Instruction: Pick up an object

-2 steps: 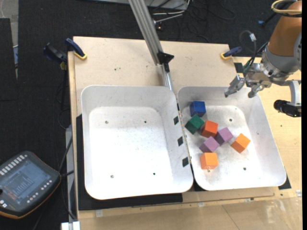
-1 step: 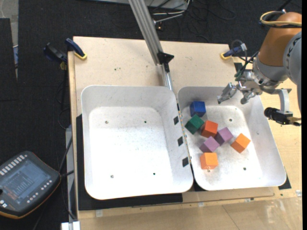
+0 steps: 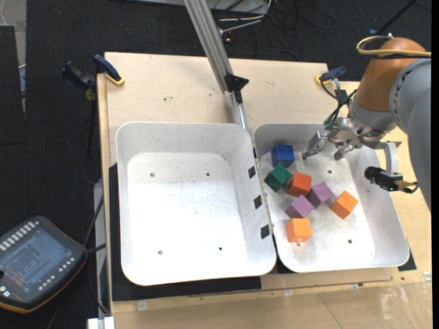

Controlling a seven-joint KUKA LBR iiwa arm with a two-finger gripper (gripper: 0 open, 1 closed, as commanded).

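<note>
Presently: end effector (image 3: 328,141) above far part of right bin (image 3: 384,242), fingers spread apart, nothing between them. Cluster of cubes on right bin floor: blue cube (image 3: 282,154) nearest end effector, green cube (image 3: 278,177), orange cube (image 3: 300,183), two purple, two more orange beside. Left bin (image 3: 137,139) alongside on desk (image 3: 171,84)

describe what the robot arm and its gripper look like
The arm is thick, rounded and grey, with an orange band above the wrist and a yellowish cable looping over it. The gripper is small, metallic grey, with thin fingers and dark fittings nearby.
</note>
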